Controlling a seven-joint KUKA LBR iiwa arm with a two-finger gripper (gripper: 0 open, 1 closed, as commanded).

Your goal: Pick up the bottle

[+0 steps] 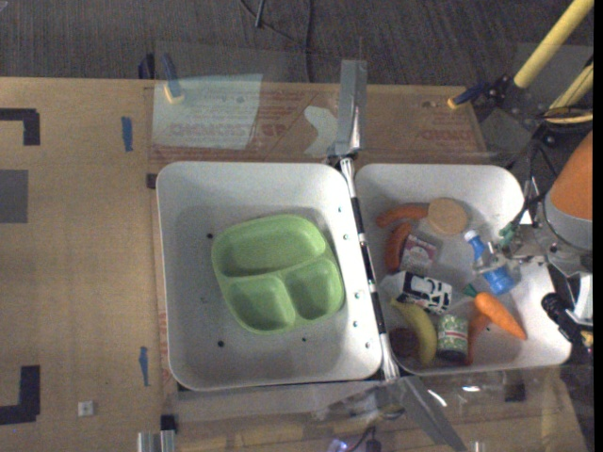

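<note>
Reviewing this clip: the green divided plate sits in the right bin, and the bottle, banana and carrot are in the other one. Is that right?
Not quite. The camera view shows the green divided plate in the left bin, alone. The bottle, banana and carrot lie in the right bin, so they are indeed in the other bin from the plate.

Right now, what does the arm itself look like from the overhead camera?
At the view's right edge, the arm shows as a rounded orange band over a grey body. Below it sits dark wrist hardware with black cables looping nearby. The gripper looks like thin metallic parts with a green spot, above the right bin. Finer detail is too blurred to tell.
</note>
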